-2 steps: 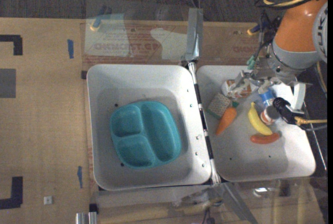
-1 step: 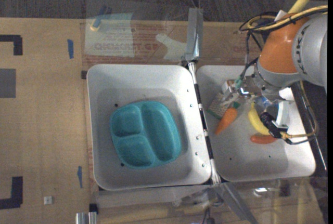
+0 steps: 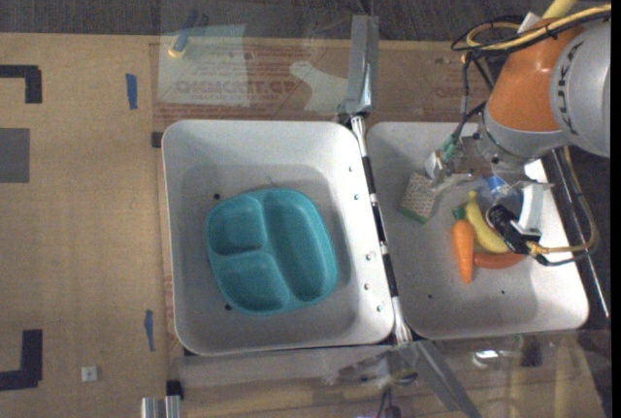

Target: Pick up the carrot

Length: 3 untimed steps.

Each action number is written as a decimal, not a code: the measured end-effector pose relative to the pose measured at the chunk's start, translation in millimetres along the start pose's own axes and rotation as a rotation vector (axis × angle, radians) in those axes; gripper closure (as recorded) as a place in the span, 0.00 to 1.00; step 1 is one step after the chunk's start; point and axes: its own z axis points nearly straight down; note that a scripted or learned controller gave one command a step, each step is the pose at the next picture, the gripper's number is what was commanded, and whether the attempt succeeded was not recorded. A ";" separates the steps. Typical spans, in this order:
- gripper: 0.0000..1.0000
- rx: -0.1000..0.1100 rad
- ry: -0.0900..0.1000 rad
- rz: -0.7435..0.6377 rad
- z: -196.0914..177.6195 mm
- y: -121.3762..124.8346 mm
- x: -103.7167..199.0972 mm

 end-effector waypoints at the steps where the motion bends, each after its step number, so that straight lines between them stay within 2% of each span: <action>1: 1.00 0.021 0.000 -0.044 -71.0 -14.0 31.7; 2: 0.00 0.022 0.001 -0.043 -70.2 -14.5 31.4; 3: 0.00 0.017 0.001 -0.032 25.1 -83.4 -6.1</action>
